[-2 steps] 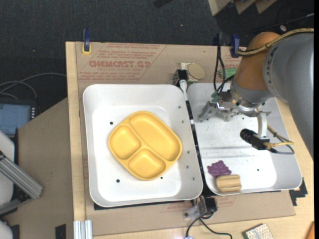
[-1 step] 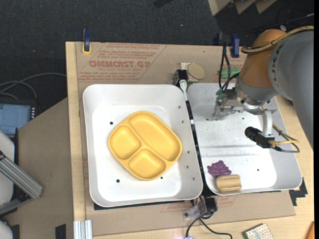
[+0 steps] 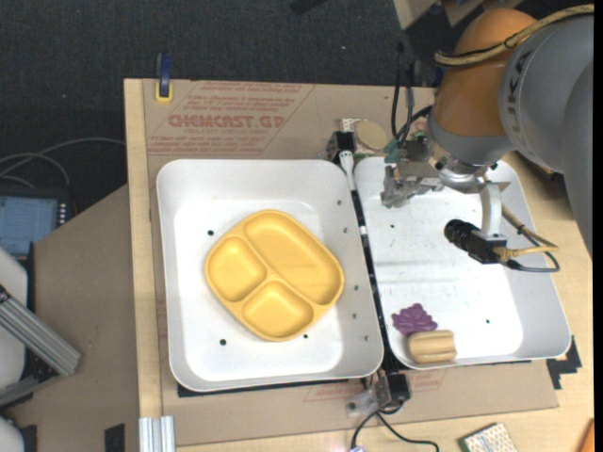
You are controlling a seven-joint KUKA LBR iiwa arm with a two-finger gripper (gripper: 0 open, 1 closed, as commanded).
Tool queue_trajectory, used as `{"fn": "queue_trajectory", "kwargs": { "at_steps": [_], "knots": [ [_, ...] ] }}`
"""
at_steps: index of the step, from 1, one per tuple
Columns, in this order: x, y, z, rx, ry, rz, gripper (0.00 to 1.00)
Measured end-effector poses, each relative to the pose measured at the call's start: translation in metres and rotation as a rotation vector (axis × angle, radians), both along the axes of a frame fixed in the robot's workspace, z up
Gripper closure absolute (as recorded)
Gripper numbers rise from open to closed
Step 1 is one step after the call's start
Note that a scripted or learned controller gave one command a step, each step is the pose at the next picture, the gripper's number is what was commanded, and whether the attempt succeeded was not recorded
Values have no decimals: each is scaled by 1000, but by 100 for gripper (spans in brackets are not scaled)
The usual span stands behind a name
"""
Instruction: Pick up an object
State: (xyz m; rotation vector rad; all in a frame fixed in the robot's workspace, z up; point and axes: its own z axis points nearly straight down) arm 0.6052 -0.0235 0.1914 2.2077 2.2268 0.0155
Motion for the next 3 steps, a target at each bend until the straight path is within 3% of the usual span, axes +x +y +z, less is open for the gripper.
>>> {"fn": "queue_trajectory", "kwargs": {
  "at_steps": [1,2,3],
  "knots": [
    [-16,-14,45,-4,4,-10,100],
    [-28,-41,57,-5,6,-11,100],
    [-42,19,-4,0,19,-3,100]
  ]
}}
